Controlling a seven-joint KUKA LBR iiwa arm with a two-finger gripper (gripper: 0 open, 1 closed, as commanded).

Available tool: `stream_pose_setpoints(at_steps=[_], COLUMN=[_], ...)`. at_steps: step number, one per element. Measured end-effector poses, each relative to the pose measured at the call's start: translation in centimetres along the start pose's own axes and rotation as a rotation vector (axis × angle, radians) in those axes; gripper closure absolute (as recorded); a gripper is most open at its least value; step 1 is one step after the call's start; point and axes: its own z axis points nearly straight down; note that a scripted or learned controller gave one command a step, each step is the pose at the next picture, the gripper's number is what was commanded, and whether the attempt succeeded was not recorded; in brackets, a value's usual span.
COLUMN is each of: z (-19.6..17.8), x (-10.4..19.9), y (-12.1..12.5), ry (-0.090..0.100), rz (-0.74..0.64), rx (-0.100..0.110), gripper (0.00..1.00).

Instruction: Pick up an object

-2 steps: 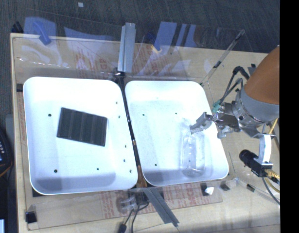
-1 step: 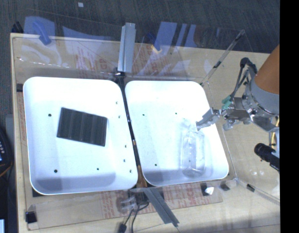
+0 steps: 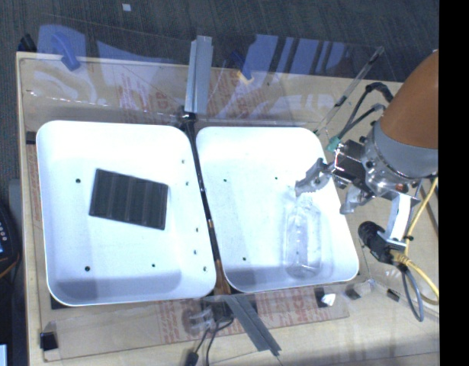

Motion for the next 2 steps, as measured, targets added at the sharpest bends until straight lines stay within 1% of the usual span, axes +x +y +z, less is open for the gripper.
stream_pose_setpoints(at_steps=[1, 2], z=[-3.0, 8.2], x=[2.2, 8.2], y=[-0.9, -4.2], ry=[0.0, -0.001], rz=[0.081, 0.503], rx=[-0.002, 0.006], gripper=[0.0, 0.0])
